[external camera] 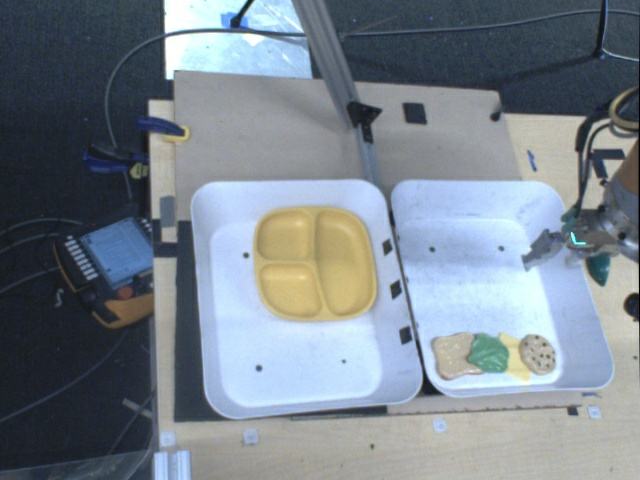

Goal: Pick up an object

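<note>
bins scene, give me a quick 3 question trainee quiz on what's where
1. True or false: the yellow divided plate lies in the right bin.
2. Which item lies nearest the right bin's front right corner? A) toast slice B) green leaf C) cookie
3. The gripper is above the ___ bin.

Key: 1 false, it lies in the left bin. 2 C. 3 right.

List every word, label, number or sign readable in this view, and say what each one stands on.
None can be read.
The handheld pendant left of the bench has a blue screen and rows of keys, too small and blurred to read.
The yellow divided plate, both white bins and the toy food carry no visible text.
</note>
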Controlling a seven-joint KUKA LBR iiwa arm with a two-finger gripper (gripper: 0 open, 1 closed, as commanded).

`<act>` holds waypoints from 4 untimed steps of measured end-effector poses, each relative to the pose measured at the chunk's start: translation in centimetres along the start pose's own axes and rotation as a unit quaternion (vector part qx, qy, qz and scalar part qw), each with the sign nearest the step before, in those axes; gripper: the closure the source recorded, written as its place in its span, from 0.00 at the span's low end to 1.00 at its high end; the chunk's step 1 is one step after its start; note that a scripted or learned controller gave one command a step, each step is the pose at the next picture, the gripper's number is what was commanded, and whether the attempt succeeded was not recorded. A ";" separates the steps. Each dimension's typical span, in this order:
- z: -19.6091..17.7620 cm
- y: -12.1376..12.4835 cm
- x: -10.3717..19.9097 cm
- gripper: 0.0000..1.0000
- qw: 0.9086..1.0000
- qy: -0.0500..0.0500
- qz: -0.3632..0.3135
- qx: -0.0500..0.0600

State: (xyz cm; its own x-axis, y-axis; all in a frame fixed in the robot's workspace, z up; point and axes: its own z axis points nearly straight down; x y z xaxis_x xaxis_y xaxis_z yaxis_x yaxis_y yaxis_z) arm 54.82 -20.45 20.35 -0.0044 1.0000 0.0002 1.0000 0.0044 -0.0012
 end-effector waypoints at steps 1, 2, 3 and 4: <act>-0.1 0.1 0.0 0.00 1.000 0.000 0.000 -0.002; 5.7 0.2 0.9 0.00 1.000 0.000 0.000 0.000; 11.6 0.5 1.4 0.00 1.000 -0.001 0.001 -0.002; 11.6 0.7 1.3 0.00 1.000 -0.001 0.001 -0.003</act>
State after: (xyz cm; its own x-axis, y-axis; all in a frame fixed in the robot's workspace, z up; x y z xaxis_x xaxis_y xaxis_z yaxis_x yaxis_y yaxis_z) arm 55.55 -19.10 8.73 -0.0023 1.0000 -0.0017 1.0000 0.0023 0.0052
